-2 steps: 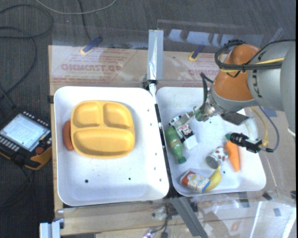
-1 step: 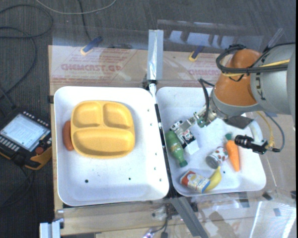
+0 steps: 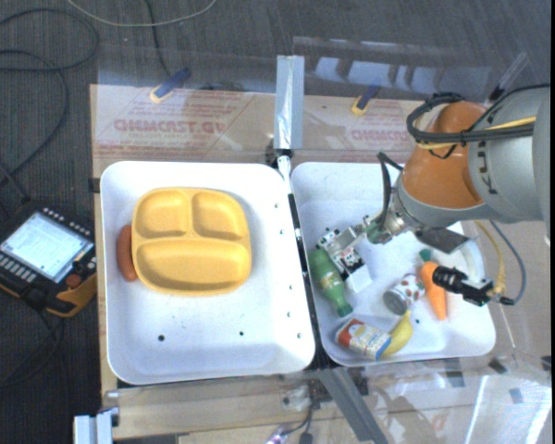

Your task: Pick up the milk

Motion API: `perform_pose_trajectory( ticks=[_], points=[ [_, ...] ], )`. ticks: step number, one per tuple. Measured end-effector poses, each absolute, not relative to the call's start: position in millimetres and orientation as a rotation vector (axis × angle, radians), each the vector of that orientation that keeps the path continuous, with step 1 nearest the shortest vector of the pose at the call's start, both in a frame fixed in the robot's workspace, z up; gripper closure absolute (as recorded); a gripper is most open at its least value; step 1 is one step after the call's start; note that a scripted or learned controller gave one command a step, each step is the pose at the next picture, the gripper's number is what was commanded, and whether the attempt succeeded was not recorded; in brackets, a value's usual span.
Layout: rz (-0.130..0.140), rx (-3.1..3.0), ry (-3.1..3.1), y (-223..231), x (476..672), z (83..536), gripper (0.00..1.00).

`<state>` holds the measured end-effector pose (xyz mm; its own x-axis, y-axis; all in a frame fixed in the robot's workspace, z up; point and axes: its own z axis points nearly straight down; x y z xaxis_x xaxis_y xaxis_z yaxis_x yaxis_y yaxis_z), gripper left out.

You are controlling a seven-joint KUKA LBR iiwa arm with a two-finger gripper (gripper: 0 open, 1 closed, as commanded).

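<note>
The right white bin [image 3: 462, 340] is crowded along its near edge, its far part bare. The gripper [image 3: 344, 248] sits over the small black-and-white milk carton [image 3: 354, 265] beside a green bottle [image 3: 330, 282]; its fingers' spread I cannot tell. A yellow compartment tray [image 3: 192, 240] fills the left white bin [image 3: 166, 340].

Milk [image 3: 352, 263] hemmed by green bottle [image 3: 331, 282] on left; open bin floor [image 3: 375, 271] to right.
</note>
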<state>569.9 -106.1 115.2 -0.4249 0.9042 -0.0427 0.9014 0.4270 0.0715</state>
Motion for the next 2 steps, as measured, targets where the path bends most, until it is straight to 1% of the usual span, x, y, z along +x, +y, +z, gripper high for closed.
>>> perform_pose_trajectory(
  ticks=[1,2],
  points=[
    [0.046,1.503,2.671,-106.0,569.7,115.4,0.0],
    [0.043,1.447,2.703,-106.5,570.4,115.4,0.0]
  ],
)
